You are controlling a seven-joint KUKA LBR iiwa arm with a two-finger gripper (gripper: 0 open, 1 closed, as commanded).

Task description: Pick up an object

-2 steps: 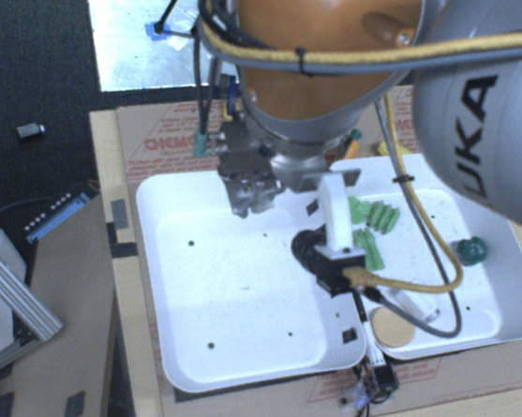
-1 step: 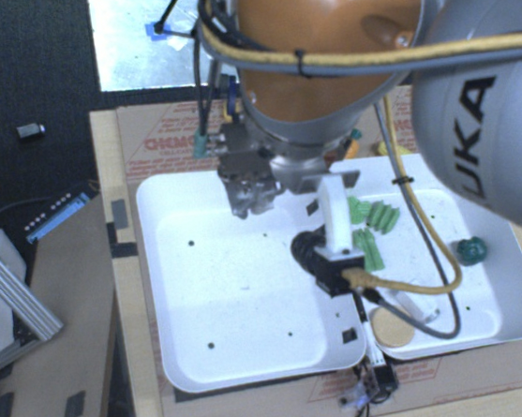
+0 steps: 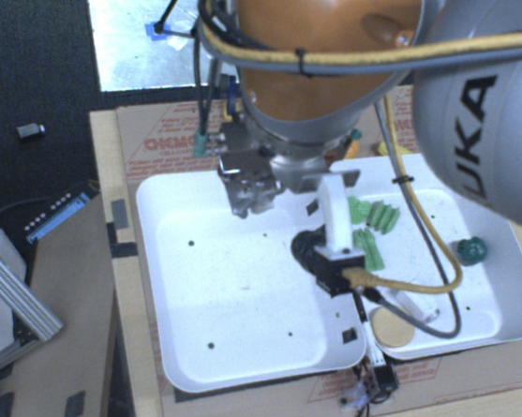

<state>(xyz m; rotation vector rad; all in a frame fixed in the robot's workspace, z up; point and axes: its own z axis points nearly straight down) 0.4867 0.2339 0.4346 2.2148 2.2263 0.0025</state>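
Nearest the viewer, two shallow white bins sit side by side on a sheet of brown cardboard (image 3: 160, 138) printed in red. The left bin (image 3: 230, 339) shows a bare white floor with a few small dark dots.

The loose objects to pick from all lie in the right bin (image 3: 499, 301). Close to its near edge lies a flat, round tan disc (image 3: 395, 329), partly crossed by a yellow cable (image 3: 412, 285) that loops across the bin floor. Further back, towards the bin's right side, is a small, rounded teal lump (image 3: 472, 250) with a bumpy outline. Towards the middle of the bin lie bright green ridged pieces (image 3: 376, 217), short and ribbed like little corrugated bars, clustered just beside one another. One of them lies nearer than the rest.

The arm (image 3: 477, 120), grey with a wide glossy orange band, reaches in from the right and covers the far part of both bins. Its metal gripper (image 3: 250, 199) hangs over the far part of the left bin, well apart from the objects in the right bin. Whether it is open or closed, or has hold of anything, cannot be told from this angle.

Beyond the bins, a shiny metal sheet (image 3: 137, 48) lies on the dark surface with a scrap of blue tape (image 3: 156, 29) on it.
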